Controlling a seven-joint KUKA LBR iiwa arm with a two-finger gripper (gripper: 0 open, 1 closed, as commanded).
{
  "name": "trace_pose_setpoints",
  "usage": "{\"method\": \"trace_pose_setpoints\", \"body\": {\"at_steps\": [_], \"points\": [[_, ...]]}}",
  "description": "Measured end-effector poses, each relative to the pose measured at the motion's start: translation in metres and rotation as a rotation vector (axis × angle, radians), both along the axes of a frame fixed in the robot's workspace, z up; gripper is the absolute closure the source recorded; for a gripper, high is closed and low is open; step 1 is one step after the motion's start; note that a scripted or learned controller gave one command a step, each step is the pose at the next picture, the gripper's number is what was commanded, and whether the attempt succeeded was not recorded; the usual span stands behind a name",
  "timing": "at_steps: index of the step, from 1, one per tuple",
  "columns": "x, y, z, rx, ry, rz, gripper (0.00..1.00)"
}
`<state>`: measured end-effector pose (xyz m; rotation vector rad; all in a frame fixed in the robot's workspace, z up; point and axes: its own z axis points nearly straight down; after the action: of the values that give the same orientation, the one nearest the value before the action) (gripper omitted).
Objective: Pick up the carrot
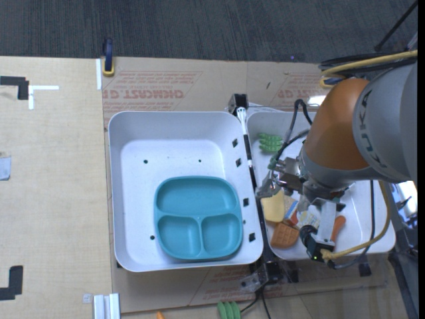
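Plainly, your risk sits in the near end of the right bin (372,248), where the carrot (339,227) lies at a slant, partly hidden under the arm's wrist. Near it lies a brown waffle-like piece (284,235), with a yellow block (273,209) just behind. The gripper (277,183) hangs over that yellow block, not over the carrot, and you cannot tell whether it is apart or together. If it descends where it is, I judge it likely takes the block or the waffle piece instead, or pushes the clutter against the wall. Farther back, a green item (270,142) lies apart from all this. The left bin (133,178) and its teal plate (197,216) play no part.
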<state>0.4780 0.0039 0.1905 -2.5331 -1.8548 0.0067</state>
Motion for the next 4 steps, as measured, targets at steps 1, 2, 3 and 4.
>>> {"method": "trace_pose_setpoints", "body": {"at_steps": [1,2,3,4], "points": [[-0.001,0.052,0.0,-0.001,0.0,-0.091,0.0],[0.003,-0.054,0.0,-0.002,-0.003,-0.19,0.0],[0.001,0.02,0.0,0.0,-0.001,-0.114,0.0],[0.0,-0.043,0.001,0.0,-0.002,0.048,0.0]]}}
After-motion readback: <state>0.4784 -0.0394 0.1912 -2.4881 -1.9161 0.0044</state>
